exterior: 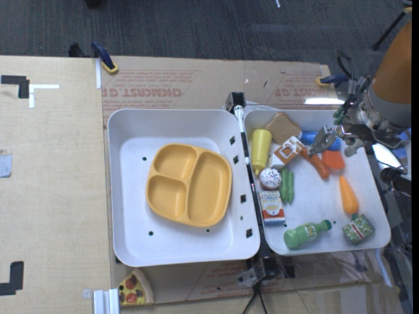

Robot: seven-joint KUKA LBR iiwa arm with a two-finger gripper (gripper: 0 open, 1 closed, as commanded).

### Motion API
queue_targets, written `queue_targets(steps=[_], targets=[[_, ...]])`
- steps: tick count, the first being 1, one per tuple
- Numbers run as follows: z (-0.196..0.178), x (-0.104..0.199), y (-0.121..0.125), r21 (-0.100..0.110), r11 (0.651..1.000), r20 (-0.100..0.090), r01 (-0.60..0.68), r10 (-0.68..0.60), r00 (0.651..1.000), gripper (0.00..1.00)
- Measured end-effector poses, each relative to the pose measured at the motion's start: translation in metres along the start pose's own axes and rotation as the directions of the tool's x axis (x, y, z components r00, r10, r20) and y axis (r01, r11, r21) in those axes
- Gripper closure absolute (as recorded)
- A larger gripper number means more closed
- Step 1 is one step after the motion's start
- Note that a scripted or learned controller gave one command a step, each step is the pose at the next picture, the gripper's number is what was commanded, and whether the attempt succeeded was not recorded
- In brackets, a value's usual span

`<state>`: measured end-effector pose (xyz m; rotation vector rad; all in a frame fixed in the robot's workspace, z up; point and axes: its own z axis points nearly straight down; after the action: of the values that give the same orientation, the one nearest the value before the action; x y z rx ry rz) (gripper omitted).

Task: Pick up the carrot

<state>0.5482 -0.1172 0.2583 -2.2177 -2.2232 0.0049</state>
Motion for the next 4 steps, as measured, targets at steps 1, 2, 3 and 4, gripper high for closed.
queue_targets(steps=[1, 2, 3, 4], targets=[[0.167, -0.046, 0.026, -0.002, 0.998, -0.001, 0.062, -0.062, 0.998, 0.00], [0.167, -0.089, -0.021, -0.007, 0.911, -0.008, 0.413, -0.413, 0.911, 0.00], [0.159, -0.091, -0.020, -0.009, 0.913, -0.003, 0.409, -0.409, 0.913, 1.00], [0.112, -0.031, -0.008, -0.006, 0.812, 0.004, 0.584, -0.584, 0.812, 1.00]])
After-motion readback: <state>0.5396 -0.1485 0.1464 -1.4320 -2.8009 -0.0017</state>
